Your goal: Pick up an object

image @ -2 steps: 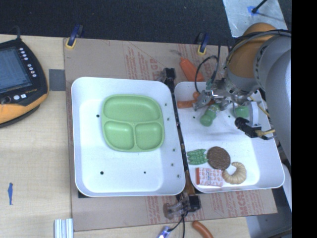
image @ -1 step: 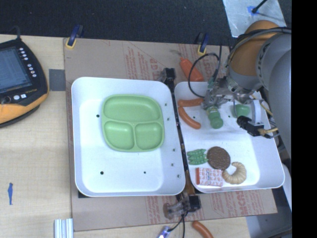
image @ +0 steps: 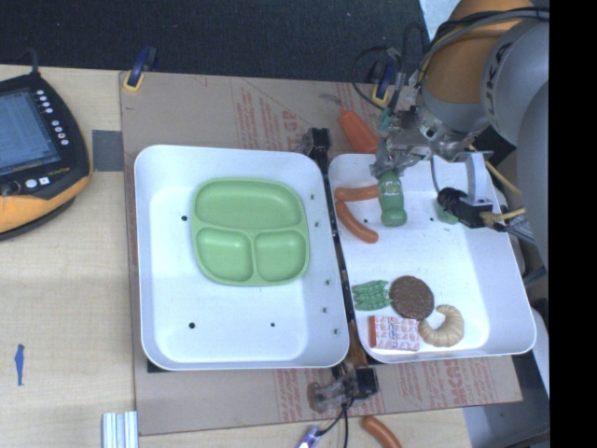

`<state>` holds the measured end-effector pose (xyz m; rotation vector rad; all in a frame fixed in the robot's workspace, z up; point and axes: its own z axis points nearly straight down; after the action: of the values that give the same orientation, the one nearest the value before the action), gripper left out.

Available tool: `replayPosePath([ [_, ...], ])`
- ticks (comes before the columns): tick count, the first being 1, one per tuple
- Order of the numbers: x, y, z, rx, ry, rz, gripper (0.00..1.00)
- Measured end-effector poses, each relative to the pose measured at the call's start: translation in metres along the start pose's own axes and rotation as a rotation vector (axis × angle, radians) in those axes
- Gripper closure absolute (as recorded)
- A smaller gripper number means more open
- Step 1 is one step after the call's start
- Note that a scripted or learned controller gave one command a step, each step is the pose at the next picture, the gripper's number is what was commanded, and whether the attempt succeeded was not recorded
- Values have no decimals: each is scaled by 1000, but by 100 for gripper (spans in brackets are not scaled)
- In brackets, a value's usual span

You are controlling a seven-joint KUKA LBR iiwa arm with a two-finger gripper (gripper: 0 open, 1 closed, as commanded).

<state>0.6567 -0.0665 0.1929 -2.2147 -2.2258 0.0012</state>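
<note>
The claw (image: pixel 390 168) sits at the upper end of the green bottle (image: pixel 392 203) in the right bin (image: pixel 504 278); finger state cannot be determined. Orange sausages (image: pixel 354 208) lie left of the bottle.

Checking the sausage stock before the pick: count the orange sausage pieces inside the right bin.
2. One sausage lies at the right bin's upper left, beside the green bottle under the claw. The other sausage lies just below it. The arm may hide more.
</note>
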Motion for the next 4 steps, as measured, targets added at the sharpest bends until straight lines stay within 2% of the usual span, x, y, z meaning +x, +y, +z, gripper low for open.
replayPosePath([
  [1,39,-21,1,4,-1,-1,100],
  [2,39,-21,1,4,-1,0,0],
  [3,-50,-55,-7,3,-1,3,0],
  [4,-143,-44,65,2,-1,3,0],
])
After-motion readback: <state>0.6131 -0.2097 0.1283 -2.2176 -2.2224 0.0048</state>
